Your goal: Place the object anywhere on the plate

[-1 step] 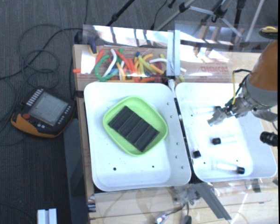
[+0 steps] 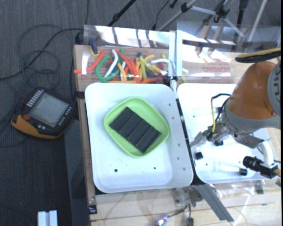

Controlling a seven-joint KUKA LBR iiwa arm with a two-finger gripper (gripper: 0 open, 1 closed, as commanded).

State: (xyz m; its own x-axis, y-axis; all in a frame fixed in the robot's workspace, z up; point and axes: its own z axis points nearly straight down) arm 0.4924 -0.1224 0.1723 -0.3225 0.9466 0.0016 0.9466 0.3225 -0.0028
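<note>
Now I see the dark ribbed block (image 2: 134,128) on the plate (image 2: 114,134), long axis running 10 to 4 o'clock. Gripper state: I cannot tell.

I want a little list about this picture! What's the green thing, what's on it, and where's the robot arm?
green thing: a green plate in the left white bin
on the plate: a dark, ridged rectangular object lying flat near the middle
robot arm: grey and orange arm over the right white bin
gripper: hidden under the arm, so I cannot tell what it is doing
behind the bins: a pile of colourful bendy tubes
on the floor: a handheld control tablet
</note>
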